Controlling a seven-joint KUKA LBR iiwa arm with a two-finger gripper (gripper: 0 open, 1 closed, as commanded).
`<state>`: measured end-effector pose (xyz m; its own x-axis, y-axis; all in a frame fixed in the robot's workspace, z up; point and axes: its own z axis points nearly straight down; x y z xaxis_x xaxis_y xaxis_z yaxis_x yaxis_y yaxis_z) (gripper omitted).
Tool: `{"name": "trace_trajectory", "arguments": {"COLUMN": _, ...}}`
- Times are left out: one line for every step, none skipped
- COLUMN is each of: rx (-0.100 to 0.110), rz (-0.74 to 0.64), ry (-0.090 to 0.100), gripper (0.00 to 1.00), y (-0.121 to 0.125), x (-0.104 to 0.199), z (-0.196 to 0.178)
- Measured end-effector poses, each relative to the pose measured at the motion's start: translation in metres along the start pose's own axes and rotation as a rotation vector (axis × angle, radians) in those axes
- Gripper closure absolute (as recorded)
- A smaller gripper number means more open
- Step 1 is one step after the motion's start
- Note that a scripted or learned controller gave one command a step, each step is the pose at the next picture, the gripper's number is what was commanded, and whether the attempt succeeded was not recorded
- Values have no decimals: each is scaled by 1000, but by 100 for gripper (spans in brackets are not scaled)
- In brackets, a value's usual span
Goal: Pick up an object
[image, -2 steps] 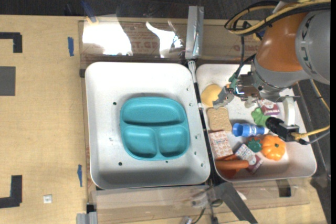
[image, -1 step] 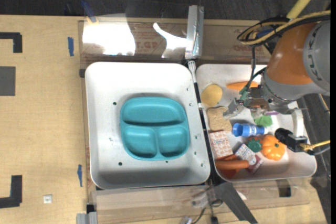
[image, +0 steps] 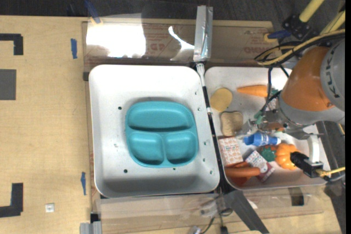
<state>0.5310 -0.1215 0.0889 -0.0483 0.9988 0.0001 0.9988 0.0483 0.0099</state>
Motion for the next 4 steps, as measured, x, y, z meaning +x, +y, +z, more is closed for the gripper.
{"name": "trace_trajectory", "arguments": {"rx": -5, "rz": 1, "ry": 2, "gripper": 100, "y": 3, "x": 0, "z": -10}}
{"name": "trace_trajectory", "arguments": {"rx": -4, "rz": 1, "ry": 1, "gripper": 0, "y": 3, "x": 0, "z": -9}}
{"name": "trace_trajectory", "arguments": {"rx": 7, "rz": 38, "ry": -1, "gripper": 0, "y": 114, "x": -22, "z": 1}}
{"name": "trace_trajectory", "arguments": {"rx": -2, "rz": 46, "ry": 1, "gripper": 0, "y": 54, "x": -26, "z": -1}}
